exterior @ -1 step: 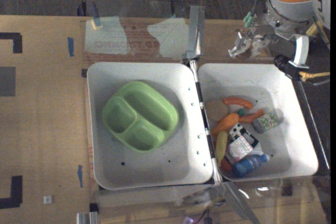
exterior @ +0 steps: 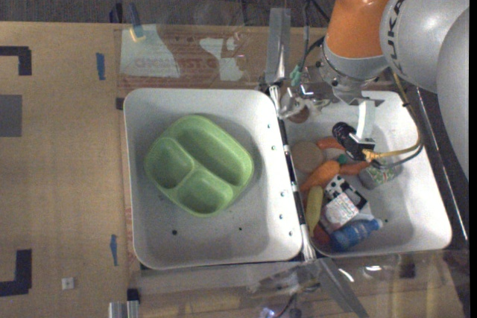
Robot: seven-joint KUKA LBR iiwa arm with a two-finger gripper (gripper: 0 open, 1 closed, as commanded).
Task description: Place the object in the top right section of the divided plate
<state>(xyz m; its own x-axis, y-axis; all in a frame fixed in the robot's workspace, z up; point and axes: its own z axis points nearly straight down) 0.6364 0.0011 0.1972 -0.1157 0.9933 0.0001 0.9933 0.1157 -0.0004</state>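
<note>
The left bin [exterior: 149,234] held just the green divided plate [exterior: 199,164], lying flat and turned at a slant, likely so that its three hollows faced up and were open to a drop from above. None of the hollows had anything in it. The large hollow on the plate's upper right side was probably the target section, so no placing had been done yet.

Over the wall between the bins, at the upper left corner of the right bin [exterior: 417,212], hung the gripper [exterior: 300,97] on the grey arm [exterior: 417,26], which reached in from the right. It pointed down, as it would for a pick. A small brownish thing [exterior: 299,114] lay right beneath it, possibly the object to be moved. From this angle it could not be told whether the gripper was open or shut, or whether it had hold of anything.

The other candidates lay heaped against the right bin's left wall: an orange carrot [exterior: 322,173], a yellow piece [exterior: 314,206] and a blue bottle [exterior: 354,233], all touching or overlapping. Packed that closely, a clean pick of one item would be hard.
</note>
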